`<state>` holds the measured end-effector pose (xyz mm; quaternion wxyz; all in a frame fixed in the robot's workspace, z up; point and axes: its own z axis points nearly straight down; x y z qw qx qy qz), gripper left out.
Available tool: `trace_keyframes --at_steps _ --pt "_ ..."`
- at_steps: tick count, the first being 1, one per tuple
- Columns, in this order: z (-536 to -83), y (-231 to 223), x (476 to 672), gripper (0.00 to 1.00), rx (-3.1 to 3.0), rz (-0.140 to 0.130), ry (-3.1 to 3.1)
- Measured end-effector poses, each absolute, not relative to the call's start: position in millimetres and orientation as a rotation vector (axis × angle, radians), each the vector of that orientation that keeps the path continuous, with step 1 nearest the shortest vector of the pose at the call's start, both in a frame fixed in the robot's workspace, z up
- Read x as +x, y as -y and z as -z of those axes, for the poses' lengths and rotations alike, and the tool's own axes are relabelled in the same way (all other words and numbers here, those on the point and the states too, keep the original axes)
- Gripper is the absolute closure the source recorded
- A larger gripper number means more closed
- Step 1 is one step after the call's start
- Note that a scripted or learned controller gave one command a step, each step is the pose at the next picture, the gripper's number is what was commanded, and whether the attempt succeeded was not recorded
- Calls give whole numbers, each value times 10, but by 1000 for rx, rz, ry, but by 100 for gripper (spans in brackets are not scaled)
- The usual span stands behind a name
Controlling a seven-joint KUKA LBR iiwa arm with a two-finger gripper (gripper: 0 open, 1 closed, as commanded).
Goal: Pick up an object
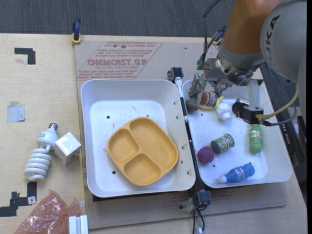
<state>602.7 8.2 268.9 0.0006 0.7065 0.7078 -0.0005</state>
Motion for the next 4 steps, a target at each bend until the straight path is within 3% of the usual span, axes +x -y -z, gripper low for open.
trace_keyframes --at_steps 1,3,4 --pt "-2948 -532 5735 100 2219 1 -2223" --pt "-2913 -736 6571 100 2218 2 -2223" --pt "-2977 -233 5967 100 2222 1 -2220"
